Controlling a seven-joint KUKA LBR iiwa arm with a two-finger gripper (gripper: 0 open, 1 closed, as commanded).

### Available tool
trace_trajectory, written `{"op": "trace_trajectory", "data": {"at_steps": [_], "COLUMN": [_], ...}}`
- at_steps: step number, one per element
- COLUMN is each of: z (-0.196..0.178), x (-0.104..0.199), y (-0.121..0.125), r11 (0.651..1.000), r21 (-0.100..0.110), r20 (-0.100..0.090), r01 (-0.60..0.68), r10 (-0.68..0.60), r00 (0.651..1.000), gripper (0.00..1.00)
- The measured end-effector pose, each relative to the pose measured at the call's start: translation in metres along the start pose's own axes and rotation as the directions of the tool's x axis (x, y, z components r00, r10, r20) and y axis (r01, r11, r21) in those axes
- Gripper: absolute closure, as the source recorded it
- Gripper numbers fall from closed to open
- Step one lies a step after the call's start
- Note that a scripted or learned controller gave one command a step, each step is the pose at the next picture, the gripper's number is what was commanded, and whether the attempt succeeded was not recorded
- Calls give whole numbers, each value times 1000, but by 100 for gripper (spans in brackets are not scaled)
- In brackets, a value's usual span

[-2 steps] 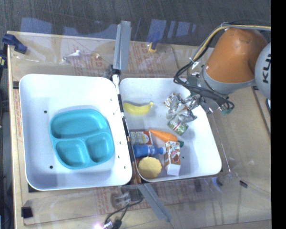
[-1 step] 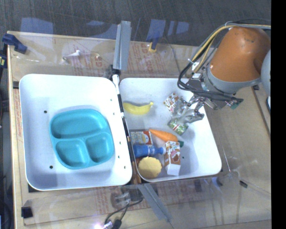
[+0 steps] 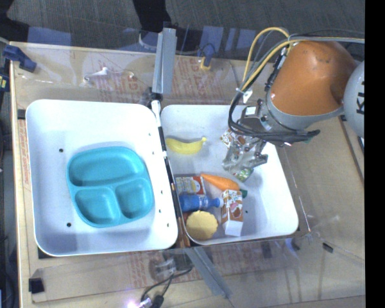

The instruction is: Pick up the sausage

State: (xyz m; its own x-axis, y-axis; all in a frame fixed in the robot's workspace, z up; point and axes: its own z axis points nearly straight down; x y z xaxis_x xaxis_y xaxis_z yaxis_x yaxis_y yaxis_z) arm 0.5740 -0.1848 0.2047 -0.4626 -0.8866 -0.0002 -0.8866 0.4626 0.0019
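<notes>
Gripper (image 3: 244, 161) hangs inside right bin (image 3: 285, 201), just above carrot (image 3: 221, 182); finger state cannot be told. No object seen between fingers. Sausage not identifiable among items; banana (image 3: 185, 146) lies left.

A single fixed camera looks down at a slant from above the bench, far enough off to take in both bins whole. The gripper (image 3: 244, 159) hangs over the right bin (image 3: 279, 201), with the left bin (image 3: 45, 172) well off to its left; floor runs beyond it, along the top.
</notes>
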Motion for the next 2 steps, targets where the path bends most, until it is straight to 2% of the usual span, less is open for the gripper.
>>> {"op": "trace_trajectory", "data": {"at_steps": [1, 2], "z": [-28, -27], "x": [18, -3], "y": [-18, -14], "r11": [965, 650], "r21": [2, 1], "r20": [1, 0], "r01": [261, 760], "r10": [-261, -760], "r00": [965, 650], "gripper": [100, 100]}}
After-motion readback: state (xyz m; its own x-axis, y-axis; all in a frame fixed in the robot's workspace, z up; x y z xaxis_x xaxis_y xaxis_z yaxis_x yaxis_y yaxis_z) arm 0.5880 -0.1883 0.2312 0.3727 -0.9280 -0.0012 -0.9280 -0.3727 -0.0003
